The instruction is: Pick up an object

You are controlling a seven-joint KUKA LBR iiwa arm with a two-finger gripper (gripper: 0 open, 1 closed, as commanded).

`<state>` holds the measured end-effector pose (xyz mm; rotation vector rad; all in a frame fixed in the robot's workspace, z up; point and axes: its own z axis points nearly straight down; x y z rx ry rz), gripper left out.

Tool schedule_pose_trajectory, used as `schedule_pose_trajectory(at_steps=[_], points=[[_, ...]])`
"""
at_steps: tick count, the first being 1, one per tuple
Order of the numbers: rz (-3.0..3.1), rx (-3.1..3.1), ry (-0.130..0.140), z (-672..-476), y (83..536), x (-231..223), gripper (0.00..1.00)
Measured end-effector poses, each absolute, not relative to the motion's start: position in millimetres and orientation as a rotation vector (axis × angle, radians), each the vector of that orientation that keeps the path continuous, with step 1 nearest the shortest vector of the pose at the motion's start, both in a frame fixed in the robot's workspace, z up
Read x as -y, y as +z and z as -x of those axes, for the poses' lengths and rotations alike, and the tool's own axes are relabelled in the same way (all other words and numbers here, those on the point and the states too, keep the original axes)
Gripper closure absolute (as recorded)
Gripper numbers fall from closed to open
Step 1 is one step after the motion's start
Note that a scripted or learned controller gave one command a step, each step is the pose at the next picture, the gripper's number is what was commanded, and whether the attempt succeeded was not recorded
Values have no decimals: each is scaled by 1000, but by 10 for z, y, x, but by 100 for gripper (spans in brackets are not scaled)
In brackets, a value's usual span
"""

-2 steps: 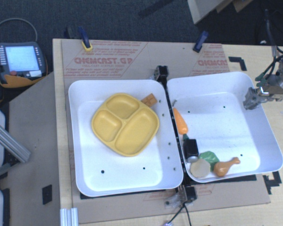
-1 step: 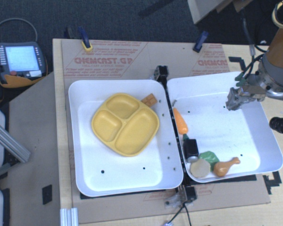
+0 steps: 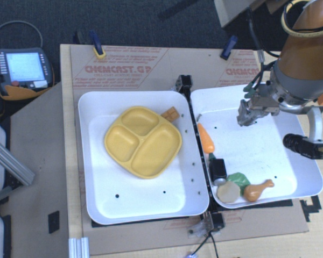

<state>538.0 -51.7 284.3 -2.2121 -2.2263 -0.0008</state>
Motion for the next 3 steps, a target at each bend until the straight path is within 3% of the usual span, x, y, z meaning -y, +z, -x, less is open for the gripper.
schedule_pose_trajectory(at_steps=[1,3], points=[[2214,2224,2,-5466,2745,-2,100],[2215,2222,5,-5358,2350,-873,100]])
